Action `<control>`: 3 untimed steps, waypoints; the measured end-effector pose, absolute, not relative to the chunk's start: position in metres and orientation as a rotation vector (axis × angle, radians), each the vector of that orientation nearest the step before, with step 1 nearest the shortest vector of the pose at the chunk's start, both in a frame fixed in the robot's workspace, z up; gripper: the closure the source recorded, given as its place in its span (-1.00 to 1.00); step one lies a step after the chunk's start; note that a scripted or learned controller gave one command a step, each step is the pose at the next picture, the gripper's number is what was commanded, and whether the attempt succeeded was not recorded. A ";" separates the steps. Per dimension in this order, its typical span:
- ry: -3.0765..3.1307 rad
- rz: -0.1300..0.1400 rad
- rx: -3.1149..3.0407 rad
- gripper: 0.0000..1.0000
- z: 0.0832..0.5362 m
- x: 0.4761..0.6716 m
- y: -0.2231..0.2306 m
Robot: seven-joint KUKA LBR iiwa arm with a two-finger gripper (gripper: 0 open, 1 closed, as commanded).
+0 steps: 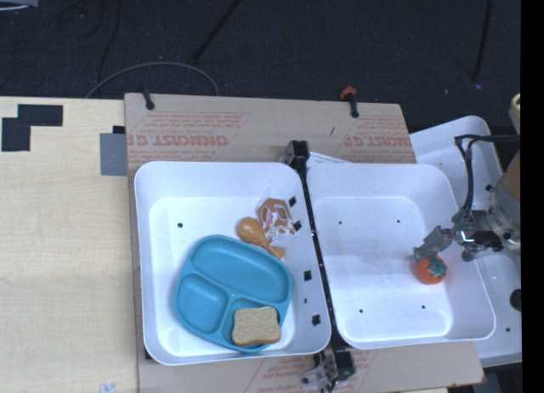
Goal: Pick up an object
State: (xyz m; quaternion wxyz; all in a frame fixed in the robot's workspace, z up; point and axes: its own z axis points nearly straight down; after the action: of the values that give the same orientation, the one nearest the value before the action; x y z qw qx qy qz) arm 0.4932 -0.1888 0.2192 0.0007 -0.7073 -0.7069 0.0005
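Tomato (pixel 431 271) lay in the right bin (pixel 387 323), close to that bin's right wall and about midway along it; small, round, orange-red with a green speck on top, and resting on the bin floor. I saw the gripper (pixel 444 245) reaching in over the right rim, its grey finger (pixel 432 243) slanting down toward the tomato's upper edge; the tip looked to be touching it or just above it, and I could not tell which from this slant. Nothing sat between the fingers that I could make out, so I would not call it held; whether the jaws stood spread or closed I could not tell, the far finger being lost in the dark clutter of the wrist.

My judgement was that the step in hand was the close-in on the tomato; to do it well I would want the fingers centred over the fruit, not riding its near shoulder, and lowered until they straddled its widest part before closing; a round thing so near the wall may roll against the wall if nudged off-centre.

Left bin (pixel 161 204) held a blue tray (pixel 221 285) with a bread slice (pixel 256 326) in its near compartment; beside the tray's far edge lay a wrapper (pixel 277 215) and a brown piece (pixel 252 231).
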 end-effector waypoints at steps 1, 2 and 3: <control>-2.216 0.005 -2.216 -1.00 0.155 0.493 -0.189; -2.216 0.004 -2.217 -1.00 0.111 0.497 -0.187; -2.217 0.002 -2.221 -1.00 0.087 0.497 -0.186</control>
State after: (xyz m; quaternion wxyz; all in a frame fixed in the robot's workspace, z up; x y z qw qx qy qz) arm 0.4967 -0.1857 0.0869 0.0016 -0.7077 -0.7065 0.0005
